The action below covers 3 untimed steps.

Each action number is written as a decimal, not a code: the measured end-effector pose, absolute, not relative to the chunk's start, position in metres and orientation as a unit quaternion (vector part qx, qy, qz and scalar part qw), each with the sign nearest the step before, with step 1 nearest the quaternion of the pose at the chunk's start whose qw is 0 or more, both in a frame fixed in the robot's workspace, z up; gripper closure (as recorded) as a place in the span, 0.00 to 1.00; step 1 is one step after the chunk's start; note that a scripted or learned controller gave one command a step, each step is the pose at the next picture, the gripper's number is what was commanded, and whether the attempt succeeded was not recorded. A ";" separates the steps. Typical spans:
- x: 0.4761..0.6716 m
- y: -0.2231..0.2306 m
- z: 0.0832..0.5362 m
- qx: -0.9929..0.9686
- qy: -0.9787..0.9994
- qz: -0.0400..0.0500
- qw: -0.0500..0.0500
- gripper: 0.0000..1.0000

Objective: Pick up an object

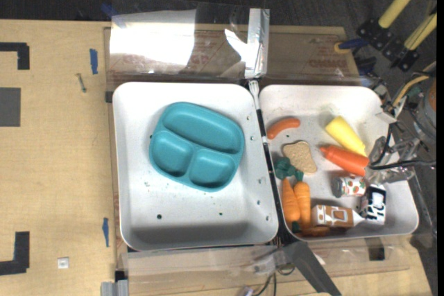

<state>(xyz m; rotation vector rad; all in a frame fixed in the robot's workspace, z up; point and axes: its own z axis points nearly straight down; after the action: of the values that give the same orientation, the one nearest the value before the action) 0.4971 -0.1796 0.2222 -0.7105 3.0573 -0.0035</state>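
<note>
The right bin (409, 211) holds the candidates: a red sausage (283, 126) at 11 o'clock, a yellow piece (345, 134) at 1 o'clock, an orange carrot-like piece (343, 159) near centre, a tan slice (300, 156), orange carrots (296, 200) at 7 o'clock, a small carton (334, 215) at 6 o'clock and a small can (351, 185). The gripper (390, 161) sits at the bin's 3 o'clock edge, just beside the orange piece; whether it is spread or closed cannot be told, and nothing is seen held. Judgement: these look like light, rigid, smooth plastic toys, apt to slip. The orange piece is nearest; grasp across its narrow middle. The left bin (128, 149) bears a teal divided tray (198, 145).
</note>
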 end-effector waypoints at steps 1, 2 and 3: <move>0.498 -0.177 0.222 -0.229 0.973 0.000 0.002 0.00; 0.522 -0.197 0.113 -0.214 0.977 -0.005 0.013 0.00; 0.526 -0.195 0.107 -0.173 0.985 -0.005 0.018 0.00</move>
<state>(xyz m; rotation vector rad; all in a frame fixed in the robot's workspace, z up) 0.5263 -0.1954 0.1072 -0.5361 3.0591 -0.0163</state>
